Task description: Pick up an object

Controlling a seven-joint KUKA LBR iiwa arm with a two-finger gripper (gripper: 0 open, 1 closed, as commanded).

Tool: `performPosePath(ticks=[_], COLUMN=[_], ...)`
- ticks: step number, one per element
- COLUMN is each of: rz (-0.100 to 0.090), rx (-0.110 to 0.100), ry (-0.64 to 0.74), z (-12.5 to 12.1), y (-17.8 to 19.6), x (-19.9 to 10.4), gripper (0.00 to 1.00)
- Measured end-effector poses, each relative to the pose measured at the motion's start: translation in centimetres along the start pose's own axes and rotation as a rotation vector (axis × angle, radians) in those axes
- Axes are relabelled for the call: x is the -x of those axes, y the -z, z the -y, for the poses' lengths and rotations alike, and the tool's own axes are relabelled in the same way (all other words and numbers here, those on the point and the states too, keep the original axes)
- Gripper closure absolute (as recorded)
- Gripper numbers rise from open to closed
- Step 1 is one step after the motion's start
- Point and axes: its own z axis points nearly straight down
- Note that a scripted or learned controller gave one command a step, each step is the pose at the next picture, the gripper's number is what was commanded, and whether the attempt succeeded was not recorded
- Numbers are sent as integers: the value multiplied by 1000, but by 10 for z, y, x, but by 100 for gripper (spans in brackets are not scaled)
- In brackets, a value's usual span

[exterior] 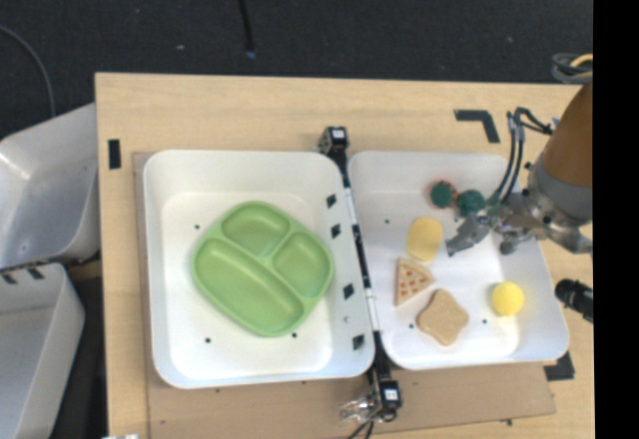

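Gripper (483, 230) hangs low over the right white plastic bin (399, 178), fingers spread apart, nothing between them. It sits just right of the pale yellow rounded toy block (424, 237) and just below the pair of small dark green and red round pieces (455, 196).

Nearest candidate is the yellow block: looks like light moulded plastic, stiff, smooth (so likely a bit slippery). Rounded top means a pinch across its narrower sides, low on the body, should hold better than nipping the crown.

Other options in the same bin:
- orange triangular pizza-slice toy (410, 280), flat and thin, hard to get fingers under
- tan bread-slice toy (442, 316), also flat, lying near the bin's front wall
- bright yellow lemon-like ball (507, 298), round, likely to roll or squirt out unless pinched across the middle

None look fragile or heavy.

Left white bin (160, 227) carries a green sectioned plastic plate (262, 267), well apart from the gripper. Both bins rest on the pale wood table (220, 113).
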Motion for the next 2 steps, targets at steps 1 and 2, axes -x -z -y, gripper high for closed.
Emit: performPosePath(ticks=[1,2], rz=[0,-1], rx=[-1,5], ry=[-1,-2], z=[-8,-9], y=[-58,-109], x=[4,5], gripper=[0,0])
